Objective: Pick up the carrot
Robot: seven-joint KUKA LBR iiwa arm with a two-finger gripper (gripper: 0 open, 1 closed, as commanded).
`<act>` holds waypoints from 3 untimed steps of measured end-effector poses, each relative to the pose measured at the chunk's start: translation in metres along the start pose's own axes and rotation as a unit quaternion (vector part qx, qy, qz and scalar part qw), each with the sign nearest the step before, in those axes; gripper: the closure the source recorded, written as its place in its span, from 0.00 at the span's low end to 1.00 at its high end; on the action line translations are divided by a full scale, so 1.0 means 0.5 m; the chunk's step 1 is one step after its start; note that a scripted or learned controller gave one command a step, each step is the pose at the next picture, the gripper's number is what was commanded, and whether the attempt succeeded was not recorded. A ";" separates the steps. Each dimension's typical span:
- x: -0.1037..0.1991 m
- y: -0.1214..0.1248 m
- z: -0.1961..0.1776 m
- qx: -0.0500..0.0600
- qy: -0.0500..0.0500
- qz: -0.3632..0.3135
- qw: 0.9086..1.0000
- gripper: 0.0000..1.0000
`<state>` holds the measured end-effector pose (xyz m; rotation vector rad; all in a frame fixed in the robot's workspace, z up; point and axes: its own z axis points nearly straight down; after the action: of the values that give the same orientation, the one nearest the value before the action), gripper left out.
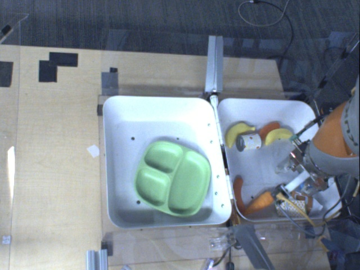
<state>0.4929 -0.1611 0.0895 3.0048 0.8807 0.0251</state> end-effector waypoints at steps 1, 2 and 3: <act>0.087 -0.124 -0.023 0.000 0.004 0.116 0.993 0.00; 0.085 -0.128 -0.039 0.004 0.000 0.112 0.994 1.00; 0.089 -0.128 -0.058 0.004 0.001 0.106 0.994 1.00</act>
<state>0.4955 -0.0831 0.1181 3.0909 0.5587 0.0263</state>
